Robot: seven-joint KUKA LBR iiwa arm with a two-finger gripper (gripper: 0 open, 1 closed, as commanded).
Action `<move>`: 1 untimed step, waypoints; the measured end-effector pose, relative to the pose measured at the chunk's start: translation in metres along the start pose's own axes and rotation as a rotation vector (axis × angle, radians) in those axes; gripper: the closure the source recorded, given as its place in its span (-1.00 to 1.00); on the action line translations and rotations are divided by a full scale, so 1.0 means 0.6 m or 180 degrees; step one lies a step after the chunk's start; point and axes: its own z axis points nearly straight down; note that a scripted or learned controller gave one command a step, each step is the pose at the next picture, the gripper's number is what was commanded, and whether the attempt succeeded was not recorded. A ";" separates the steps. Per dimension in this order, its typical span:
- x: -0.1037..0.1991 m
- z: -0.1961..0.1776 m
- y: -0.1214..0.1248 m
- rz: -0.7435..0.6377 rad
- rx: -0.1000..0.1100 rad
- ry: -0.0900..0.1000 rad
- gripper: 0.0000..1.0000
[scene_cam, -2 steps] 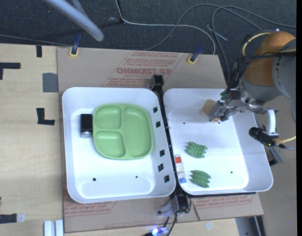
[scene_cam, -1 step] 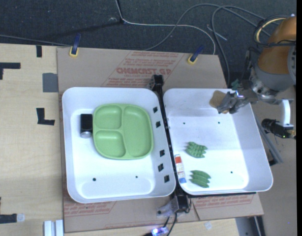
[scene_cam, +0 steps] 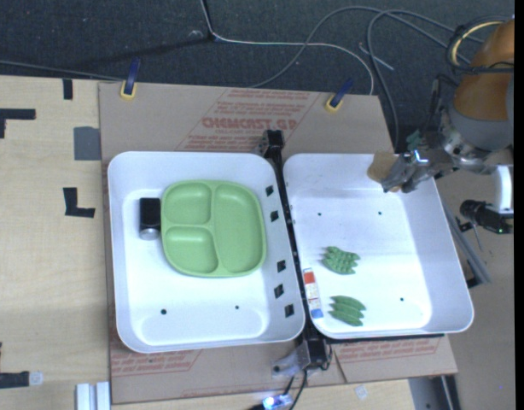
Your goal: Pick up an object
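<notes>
End effector [scene_cam: 401, 176] hovers over right bin's [scene_cam: 433, 237] upper right rim.

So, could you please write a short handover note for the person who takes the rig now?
Gripper: above the back edge of the right bin, nothing visible between its fingers.
Right bin: two green pea pods, one in the middle, one nearer the front, and a small white and red tube by the left wall.
Left bin: green divided plate, small black block touching its left side.
Done: nothing picked.
Left: pick one object.
</notes>
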 end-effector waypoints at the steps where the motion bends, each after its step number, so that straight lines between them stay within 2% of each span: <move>1: 0.099 0.002 -0.003 -0.0018 0.0008 0.0007 1.00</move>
